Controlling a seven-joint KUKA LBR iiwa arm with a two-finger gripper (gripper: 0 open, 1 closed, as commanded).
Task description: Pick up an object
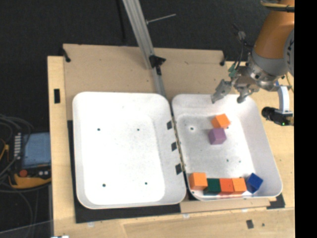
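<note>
An orange block and a purple block lie touching near the middle of the right bin, the orange one toward that bin's far rim. Along the right bin's near rim sits a row of blocks: orange, green, two more orange and a blue one at the corner. The gripper hangs over the right bin's far rim, fingers spread wide with nothing between them, and the left bin adjoins the right bin's inner wall.
</note>
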